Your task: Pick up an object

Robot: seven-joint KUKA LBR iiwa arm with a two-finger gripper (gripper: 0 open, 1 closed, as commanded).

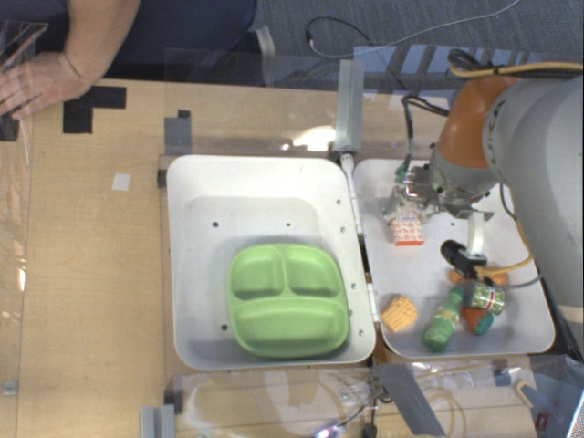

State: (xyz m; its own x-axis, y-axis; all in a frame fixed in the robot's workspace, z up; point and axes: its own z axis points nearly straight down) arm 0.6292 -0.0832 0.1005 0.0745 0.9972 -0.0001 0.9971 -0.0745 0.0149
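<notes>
Now | hand [411, 201] over small red-white carton [408, 230] | grip: cannot tell

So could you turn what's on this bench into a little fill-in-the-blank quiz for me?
1. The divided green tray lies in the ____ bin.
2. The gripper hovers just above a small red and ____ carton.
3. The green bottle lies in the ____ bin.
4. The yellow corn-like toy lies to the ____ of the green bottle.

Missing words: left; white; right; left
</notes>
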